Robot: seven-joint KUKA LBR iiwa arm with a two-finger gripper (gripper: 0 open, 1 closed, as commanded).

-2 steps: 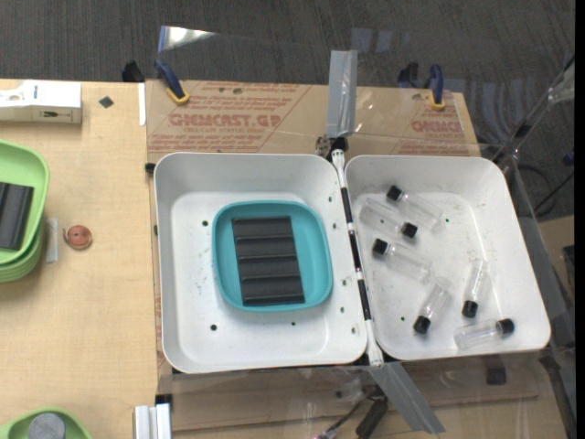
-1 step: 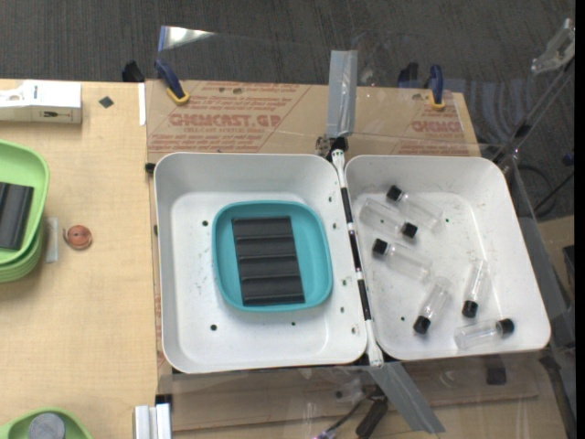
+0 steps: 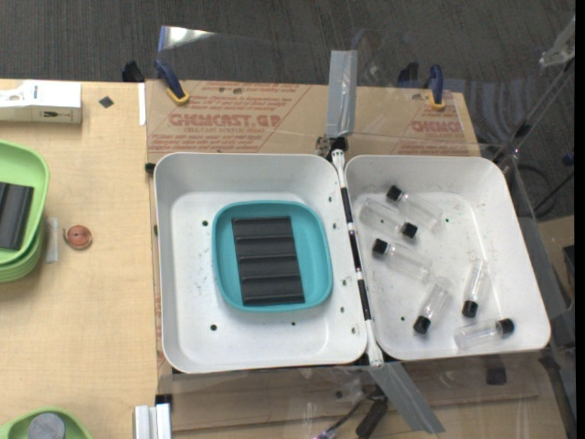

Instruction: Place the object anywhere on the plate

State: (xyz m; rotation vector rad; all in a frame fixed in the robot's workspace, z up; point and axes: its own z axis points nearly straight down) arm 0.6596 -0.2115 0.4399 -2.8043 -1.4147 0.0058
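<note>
1. Nearest row, right bin [image 3: 512,210]: three clear vials with black caps lie flat on the white floor. The nearest vial [image 3: 477,335] lies almost across the view, cap toward the right. The second vial [image 3: 432,306] and the third vial [image 3: 474,288] lie with their long axes running near to far, caps at the near end.
2. Middle ground, left bin [image 3: 183,329]: the teal plate [image 3: 222,256] sits roughly central on the bin floor. A black ribbed insert [image 3: 268,262] covers most of its well, leaving only the teal rim bare. No vial lies on the plate, so the task is judged not yet begun.
3. Far row, right bin: three further vials [image 3: 402,262] lie slantwise and close together near the rim shared with the left bin.
4. Governing relation: every vial lies to the view's right of the plate, across the two meeting rims. Since the arm reaches in from the right, the vials are on its nearer side and the plate beyond them. A carry would run right to left over the rims.
5. Gripper: how far it is open, and whether it holds anything, cannot be told.
6. Farthest: printed cardboard [image 3: 238,117] lies behind both bins.
</note>
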